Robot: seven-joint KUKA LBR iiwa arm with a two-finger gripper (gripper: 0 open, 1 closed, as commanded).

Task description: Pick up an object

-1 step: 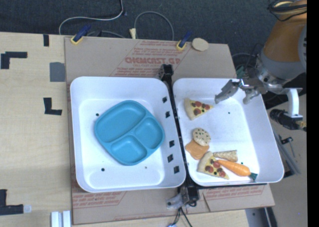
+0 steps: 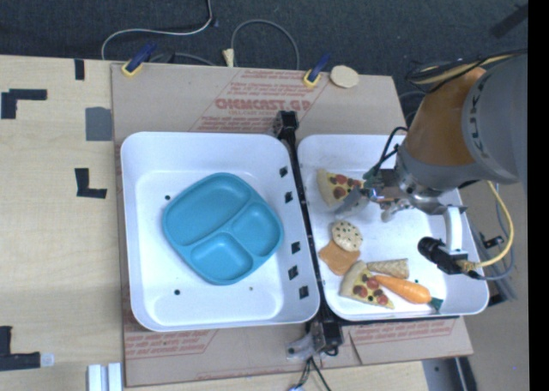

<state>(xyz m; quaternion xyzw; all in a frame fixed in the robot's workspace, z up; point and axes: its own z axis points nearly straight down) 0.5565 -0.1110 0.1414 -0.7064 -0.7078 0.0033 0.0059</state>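
My gripper [image 2: 371,202] hangs low over the upper part of the right bin [image 2: 467,295]. It is open, and I see nothing between its fingers. Its left finger [image 2: 351,199] touches the right edge of a pizza slice [image 2: 334,184] lying near the bin's top left. Below the gripper lie a speckled cookie [image 2: 346,233] and an orange cracker [image 2: 337,257]. Along the bin's front edge are a second pizza slice [image 2: 367,286], a piece of bread [image 2: 390,267] and a carrot [image 2: 403,290].
The left bin [image 2: 141,209] holds a blue divided plate [image 2: 223,226]. A black divider [image 2: 296,209] runs between the bins. The arm's grey and orange body [image 2: 455,128] and a black cable fitting [image 2: 442,254] hang over the right bin's right side.
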